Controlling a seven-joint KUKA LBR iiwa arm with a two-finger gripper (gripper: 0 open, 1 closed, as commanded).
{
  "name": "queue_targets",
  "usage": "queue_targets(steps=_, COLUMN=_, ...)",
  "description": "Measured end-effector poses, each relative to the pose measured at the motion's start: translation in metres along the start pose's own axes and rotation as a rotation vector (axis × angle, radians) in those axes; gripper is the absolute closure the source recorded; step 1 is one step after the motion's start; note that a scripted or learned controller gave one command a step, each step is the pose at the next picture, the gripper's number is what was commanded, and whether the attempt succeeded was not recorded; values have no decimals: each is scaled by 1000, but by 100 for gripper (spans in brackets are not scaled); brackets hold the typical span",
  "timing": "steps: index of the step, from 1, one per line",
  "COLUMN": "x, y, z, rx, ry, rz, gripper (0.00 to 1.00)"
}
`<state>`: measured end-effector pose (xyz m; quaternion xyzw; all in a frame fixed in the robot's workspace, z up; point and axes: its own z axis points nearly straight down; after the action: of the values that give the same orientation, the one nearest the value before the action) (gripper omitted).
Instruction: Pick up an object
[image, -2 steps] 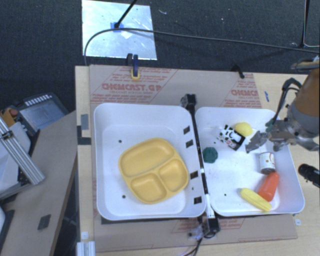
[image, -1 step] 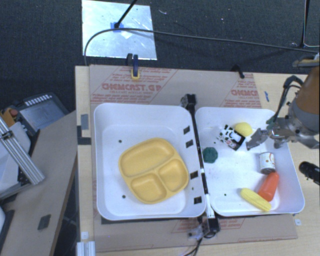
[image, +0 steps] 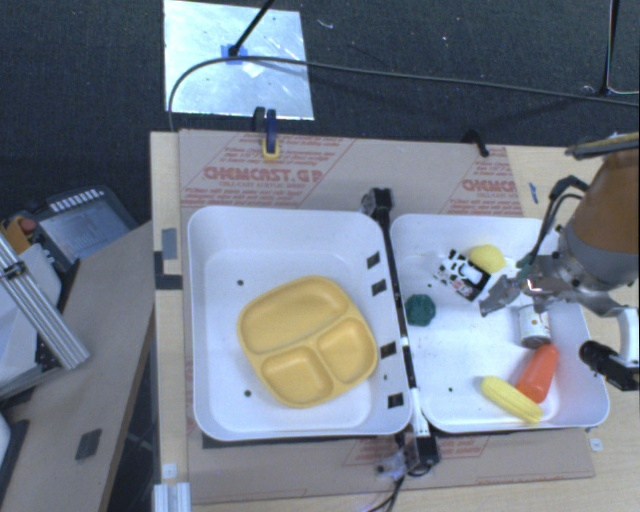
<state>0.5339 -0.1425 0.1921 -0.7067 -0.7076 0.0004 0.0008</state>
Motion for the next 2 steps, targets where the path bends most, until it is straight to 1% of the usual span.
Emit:
queue_targets(steps=1, x=-2, y=0, z=42, rx=1, ry=0, rz=0, gripper=0)
queue_targets(steps=2, x=-5, y=9, z=91, rx=0, ry=0, rz=0, gripper=0)
